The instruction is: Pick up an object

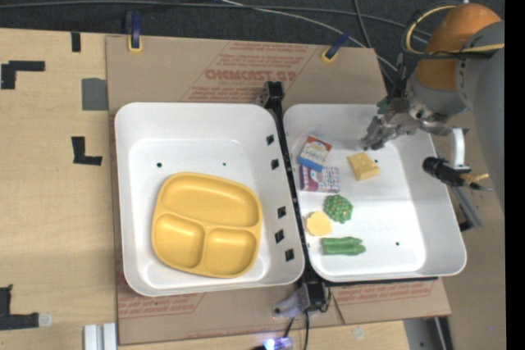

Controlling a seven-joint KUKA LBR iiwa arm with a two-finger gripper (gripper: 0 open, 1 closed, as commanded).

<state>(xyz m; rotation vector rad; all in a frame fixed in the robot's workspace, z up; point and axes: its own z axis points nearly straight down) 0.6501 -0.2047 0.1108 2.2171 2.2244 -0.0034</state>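
The right bin (426, 246) holds a yellow cheese-like wedge (363, 166), a small red and blue carton (313, 153), a purple patterned packet (321, 178), a green broccoli-like lump (338, 208), a yellow round piece (318, 223) and a green bean pod (341, 246). My gripper (379, 134) hangs over the bin's back right part, just above and right of the yellow wedge. Nothing shows between its fingers.
The left bin (131, 135) holds a yellow three-compartment tray (205, 223). Black clips (275, 98) line the seam between the bins. The grey arm with its orange band (447, 45) comes in from the right. Cables run across the dark back.
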